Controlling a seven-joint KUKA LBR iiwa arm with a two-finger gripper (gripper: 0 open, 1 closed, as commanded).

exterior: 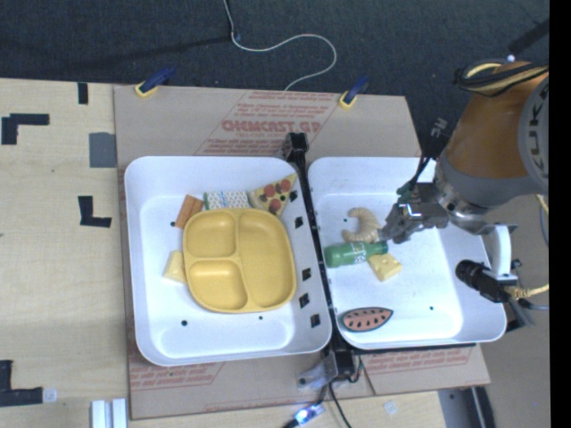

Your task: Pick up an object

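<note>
My gripper (399,223) hangs low over the right bin (446,324), just right of a beige ginger-like piece (361,224). Below that piece lies a green bottle (352,255) on its side, with a yellow cheese wedge (385,266) at its right end. A watermelon slice (366,318) rests near the bin's front edge. The dark fingers point down and left toward the beige piece and the bottle. Nothing shows between them.
The left bin (147,310) holds a yellow divided plate (239,259), with an orange piece (188,210), a pizza slice (275,193), a patterned item (226,200) and a yellow wedge (174,267) around it. A black clip (295,144) sits on the ridge between the bins.
</note>
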